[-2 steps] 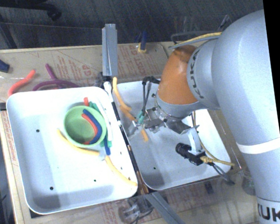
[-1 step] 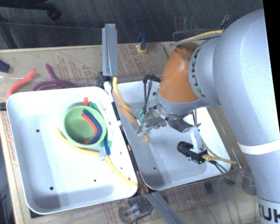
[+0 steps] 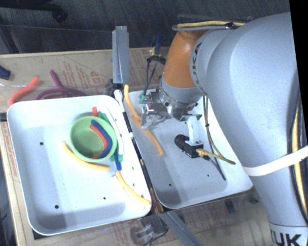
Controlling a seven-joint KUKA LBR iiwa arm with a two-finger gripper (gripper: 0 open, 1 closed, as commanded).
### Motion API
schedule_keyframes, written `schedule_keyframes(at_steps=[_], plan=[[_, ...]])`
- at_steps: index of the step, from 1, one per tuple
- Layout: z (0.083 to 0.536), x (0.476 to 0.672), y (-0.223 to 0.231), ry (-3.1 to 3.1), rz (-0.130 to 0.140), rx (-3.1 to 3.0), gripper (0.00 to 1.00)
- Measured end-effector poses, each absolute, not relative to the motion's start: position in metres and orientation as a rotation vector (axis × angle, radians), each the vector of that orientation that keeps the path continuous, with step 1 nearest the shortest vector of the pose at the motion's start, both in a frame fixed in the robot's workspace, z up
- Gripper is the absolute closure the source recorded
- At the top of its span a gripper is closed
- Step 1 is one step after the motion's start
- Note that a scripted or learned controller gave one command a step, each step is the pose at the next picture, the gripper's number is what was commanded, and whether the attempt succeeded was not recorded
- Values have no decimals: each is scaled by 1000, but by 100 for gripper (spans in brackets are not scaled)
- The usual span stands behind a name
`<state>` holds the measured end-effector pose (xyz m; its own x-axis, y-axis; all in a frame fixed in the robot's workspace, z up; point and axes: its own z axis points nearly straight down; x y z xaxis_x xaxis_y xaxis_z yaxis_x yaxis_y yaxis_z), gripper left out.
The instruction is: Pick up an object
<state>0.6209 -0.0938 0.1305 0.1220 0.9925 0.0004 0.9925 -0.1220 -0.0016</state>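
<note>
We see gripper (image 3: 148,113) over right bin (image 3: 207,188) far-left corner, claw state unclear, maybe touching orange tube (image 3: 154,142); wall risks blocking grasp.

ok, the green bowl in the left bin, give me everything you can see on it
The green bowl is round, pale green and looks like plastic. It sits upright, mouth up, in the upper middle of the left bin. Red and blue curved strips lie inside it, crossing its rim at the upper right. A yellow strip curves along its lower left edge, seemingly touching it. The hand is apart from it, over the right bin.
</note>
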Motion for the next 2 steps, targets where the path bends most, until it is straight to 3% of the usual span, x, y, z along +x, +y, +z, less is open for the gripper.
schedule_keyframes(at_steps=[1, 2], plan=[[131, 621, -96, -2080, 4, -2355, 0], [94, 599, -111, -2218, 6, -2237, 0]])
